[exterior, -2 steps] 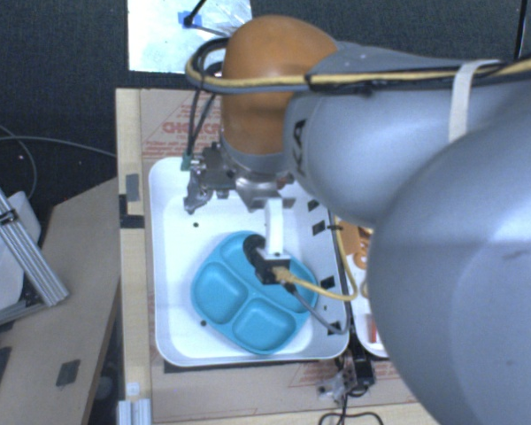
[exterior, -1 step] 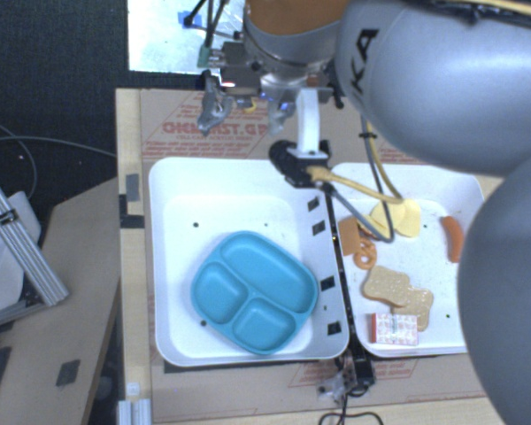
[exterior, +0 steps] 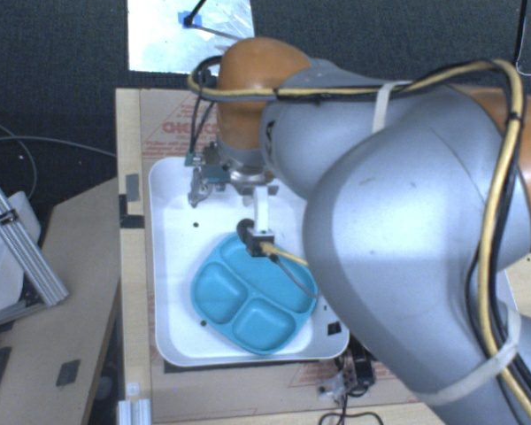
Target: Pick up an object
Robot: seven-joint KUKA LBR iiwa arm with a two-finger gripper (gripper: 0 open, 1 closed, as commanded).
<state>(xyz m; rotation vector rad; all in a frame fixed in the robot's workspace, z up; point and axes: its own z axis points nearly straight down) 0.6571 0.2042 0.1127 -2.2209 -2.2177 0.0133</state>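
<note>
Arm (exterior: 407, 220) comes in from the right and its bulk covers the right side of the view. Orange band (exterior: 248, 82) sits over the far edge of the left bin (exterior: 173, 264). Gripper (exterior: 199, 191) hangs over the bin's far left corner, pointing down at the white bin floor. Can't make out whether it's clenched or released: too small and blurred from this angle.

Object in the bin: blue tray (exterior: 243, 299), three compartments. It lies flat in the near half of the bin, turned on a diagonal. Its far right edge is partly covered by the arm. Gripper and tray are apart: the gripper is beyond the tray's far left edge, with bare bin floor between them.

Two small dark specks on the bin floor: one (exterior: 196, 227) just on the near side of the gripper, the other (exterior: 203, 323) by the tray's near left edge. Can't say what they are.

Bin sits on cardboard (exterior: 168, 127) with red print, on the bench (exterior: 80, 264). White sheet (exterior: 159, 25) lies beyond the cardboard on the dark floor (exterior: 53, 51). Aluminium rail (exterior: 22, 246) slants across the bench's left edge.
</note>
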